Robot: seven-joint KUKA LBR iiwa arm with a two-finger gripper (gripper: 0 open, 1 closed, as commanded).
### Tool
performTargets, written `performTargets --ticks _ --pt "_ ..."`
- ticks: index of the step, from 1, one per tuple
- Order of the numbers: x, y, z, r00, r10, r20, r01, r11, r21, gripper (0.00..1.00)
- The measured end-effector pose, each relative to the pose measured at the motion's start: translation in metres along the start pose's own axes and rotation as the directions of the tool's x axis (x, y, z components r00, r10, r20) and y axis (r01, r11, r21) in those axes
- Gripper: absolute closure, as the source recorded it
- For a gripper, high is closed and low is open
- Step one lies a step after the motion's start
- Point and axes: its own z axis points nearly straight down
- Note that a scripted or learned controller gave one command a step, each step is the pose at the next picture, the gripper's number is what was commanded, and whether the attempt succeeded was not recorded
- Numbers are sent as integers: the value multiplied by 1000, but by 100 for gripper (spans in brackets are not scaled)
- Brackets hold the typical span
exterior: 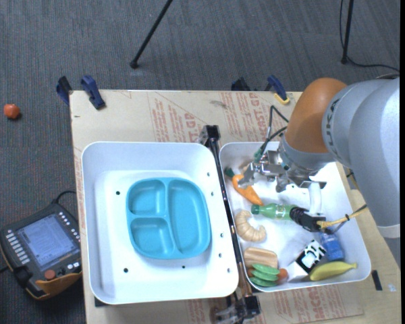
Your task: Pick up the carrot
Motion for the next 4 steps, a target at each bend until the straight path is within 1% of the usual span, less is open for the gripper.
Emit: performTargets --ticks 1,2,3,4 --pt "-1 0 -9 1000 2 0 -2 1000 2 100" --pt "-1 0 -9 1000 3 0 -3 1000 2 0" --pt "78 18 -91 999 33 1 -33 999 21 0" --pt "89 -17 -91 997 76 4 -76 997 24 0"
